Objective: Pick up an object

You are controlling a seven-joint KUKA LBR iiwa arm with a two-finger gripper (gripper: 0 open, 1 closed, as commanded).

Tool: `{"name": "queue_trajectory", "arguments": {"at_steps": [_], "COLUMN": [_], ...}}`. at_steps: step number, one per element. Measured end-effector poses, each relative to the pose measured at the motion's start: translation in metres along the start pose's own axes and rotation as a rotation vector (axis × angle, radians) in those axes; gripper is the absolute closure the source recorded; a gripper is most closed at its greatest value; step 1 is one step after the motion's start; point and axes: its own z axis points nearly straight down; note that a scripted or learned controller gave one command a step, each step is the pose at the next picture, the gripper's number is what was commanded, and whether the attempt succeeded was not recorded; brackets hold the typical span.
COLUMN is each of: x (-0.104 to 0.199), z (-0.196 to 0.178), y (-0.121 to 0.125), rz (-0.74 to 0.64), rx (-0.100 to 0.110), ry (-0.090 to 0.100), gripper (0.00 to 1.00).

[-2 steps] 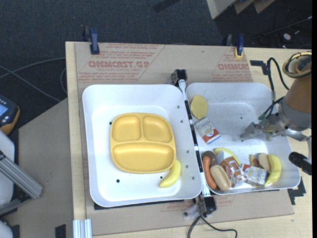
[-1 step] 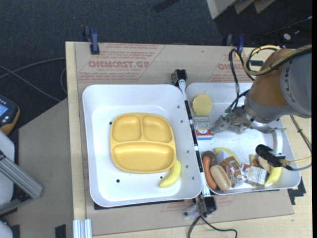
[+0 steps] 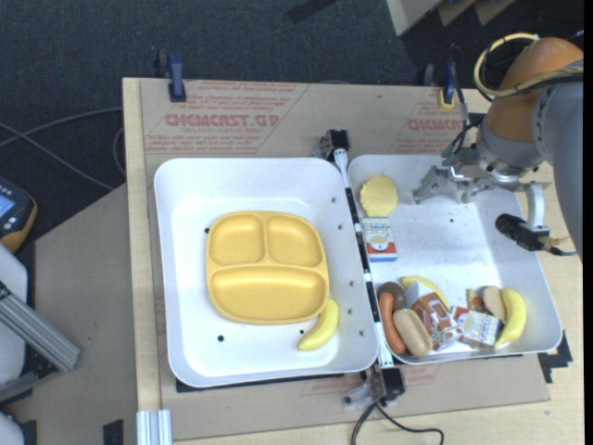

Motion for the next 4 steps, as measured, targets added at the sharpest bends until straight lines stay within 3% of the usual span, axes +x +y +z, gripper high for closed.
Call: {"name": "queue_trajectory", "arguments": {"at_steps": [1,2,3,4], "x": [-0.030,0.004,-0.003,0.069], "z": [0.001,0.000,0.001,-0.019], "y": [-0.092,-0.023,-0.094,-0.052], "rz": [0.008,-0.004,0.005,-0.007], "rx": [0.015,0.001,0.016,0.003], "ry": [0.005,0.003,0.007,0.006], "gripper": [0.00,0.00,0.00,0.00]}}
